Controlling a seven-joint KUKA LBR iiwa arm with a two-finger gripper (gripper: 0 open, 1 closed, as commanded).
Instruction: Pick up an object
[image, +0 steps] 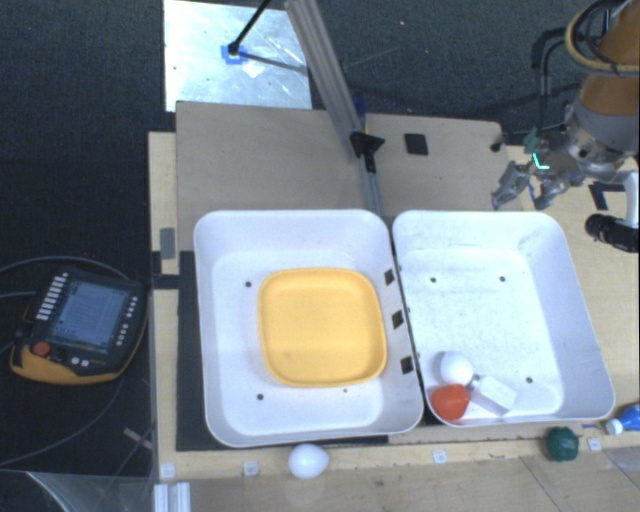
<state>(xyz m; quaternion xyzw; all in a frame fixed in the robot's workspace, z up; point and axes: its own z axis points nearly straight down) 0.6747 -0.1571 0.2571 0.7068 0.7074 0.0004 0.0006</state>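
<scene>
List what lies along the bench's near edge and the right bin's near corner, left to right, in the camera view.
White egg-shaped object → orange-red piece → white ball → white block → dark green ball → blue-capped item.

We saw two white bins, the left (225, 400) and the right (560, 300), as smooth moulded plastic with a faint sheen. The yellow plate (323, 326) looked like matt plastic. The bench board (270, 150) read as dull brown fibreboard or card. The floor (80, 130) seemed rough dark carpet. The white egg (308, 461) appeared smooth and slightly glossy, and the teach pendant (78, 331) had a plastic casing.
</scene>
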